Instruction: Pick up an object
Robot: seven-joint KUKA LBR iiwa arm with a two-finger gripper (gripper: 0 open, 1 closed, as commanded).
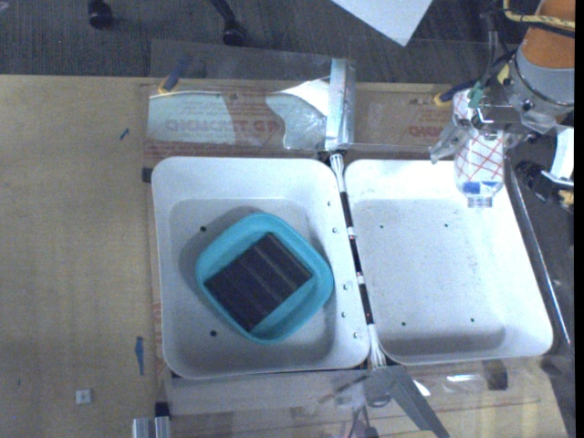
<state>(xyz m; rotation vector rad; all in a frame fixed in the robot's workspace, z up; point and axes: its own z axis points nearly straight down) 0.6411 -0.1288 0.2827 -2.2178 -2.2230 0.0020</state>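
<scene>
One bottle (478, 166) hangs upright, neck clamped in the gripper (481, 117) at two o'clock over the right bin (438, 281) (the blue container (265, 275) lies at eight o'clock from it).

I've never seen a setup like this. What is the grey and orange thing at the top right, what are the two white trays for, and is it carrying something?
You are looking down at a slant from one fixed camera above a bench. The grey and orange thing is a robot arm reaching in from the right. At its end is a gripper, and a small clear plastic bottle with a red criss-cross label and a blue cap hangs there, over the far corner of the right bin. It appears to be held, though the fingers are hard to make out. The left bin holds a blue square container with a dark inside. The arm's job is to pick objects up.
</scene>
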